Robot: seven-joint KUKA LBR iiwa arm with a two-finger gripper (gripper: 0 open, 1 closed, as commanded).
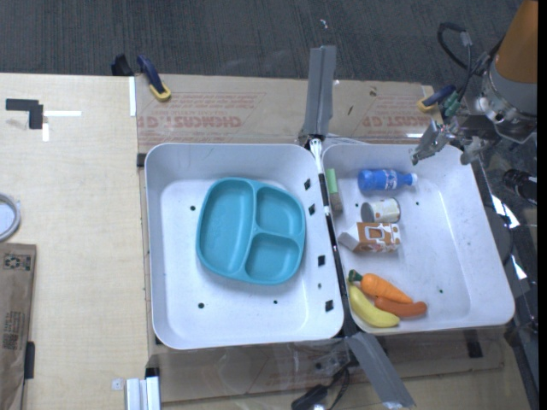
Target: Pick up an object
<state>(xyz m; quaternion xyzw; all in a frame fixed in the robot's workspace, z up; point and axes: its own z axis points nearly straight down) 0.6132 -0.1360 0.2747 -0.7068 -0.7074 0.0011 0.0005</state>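
**Ana:** What does the overhead camera show?

**Ben:** A pale wooden tabletop (68,169) carrying two shallow white bins side by side. I'll place everything from the blue bottle (385,178), which lies on its side in the right bin (479,254), near that bin's back wall.

**Ana:** What sits around the bottle?

**Ben:** Just in front of it, a small cream-coloured cup (381,210) on its side. In front of that, a small orange-and-white carton (378,237). Well in front, at the bin's near edge, a carrot (389,289) and a banana (372,310) lie touching. Far to the bottle's left, in the left bin (171,254), rests a teal divided plate (252,230).

**Ana:** Where is the claw?

**Ben:** The claw (425,149) hangs above the right bin's back right corner, just right of the bottle and slightly behind it. The arm (517,49) enters from the right. Its fingers look thin and close together, but I can't tell whether they are spread or closed. Nothing is visible between them.

**Ana:** So which thing is likeliest to be picked?

**Ben:** My guess is the bottle, as the nearest object. It lies left of the claw and a little forward. Its long axis runs left to right, with the white cap end pointing toward the claw. A grasp would probably want the fingers straddling the bottle's narrow width, front to back, after a short move left and down.
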